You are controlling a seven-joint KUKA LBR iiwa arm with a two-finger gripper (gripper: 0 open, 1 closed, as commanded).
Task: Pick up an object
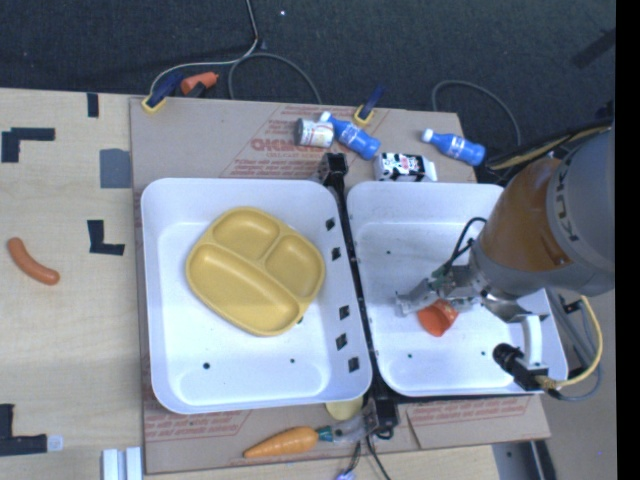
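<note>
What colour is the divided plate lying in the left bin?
Yellow. The divided plastic plate, three compartments, lies in the left shallow white bin; seen in the camera view.

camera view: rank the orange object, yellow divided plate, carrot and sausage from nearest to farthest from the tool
1. The orange object lies in the right bin, right at the tool.
2. The yellow divided plate sits in the left bin.
3. The carrot lies on the cardboard below the left bin.
4. The sausage lies far left on the wooden bench.
</note>
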